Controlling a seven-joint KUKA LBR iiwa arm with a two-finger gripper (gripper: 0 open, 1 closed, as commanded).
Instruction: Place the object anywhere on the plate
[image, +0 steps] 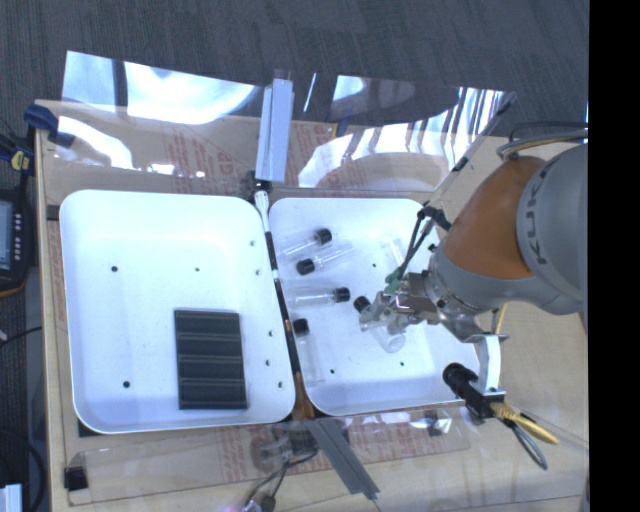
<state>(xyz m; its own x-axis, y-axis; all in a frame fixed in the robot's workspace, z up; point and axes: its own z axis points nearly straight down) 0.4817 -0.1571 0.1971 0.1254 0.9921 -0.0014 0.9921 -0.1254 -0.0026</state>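
A cardboard-lined worktop (180, 165) carries two shallow white bins side by side. The left bin (120, 250) holds a dark ribbed rectangular plate (211, 358) lying flat near its front edge. The right bin (340, 395) holds several small clear vials with black caps: one (310, 241) near the top, another (313, 263) just below it, a third (328, 296) at mid-height, and what looks like a loose black cap (299, 326) near the divider.

My claw (384, 308) hangs low over the right bin's middle, with a clear vial (378, 312) right at its tip. The glare and the vial's transparency blur things there, so I cannot tell whether my claw is spread or pressed on it, nor whether the vial is off the bin floor.

I judge these vials to be light, stiff and slick, round enough to roll or squirt sideways from a pinch. The best hold is probably across the barrel at mid-length, squarely, with modest force since thin clear walls could crack. The plate's ribs should stop one rolling once set down.
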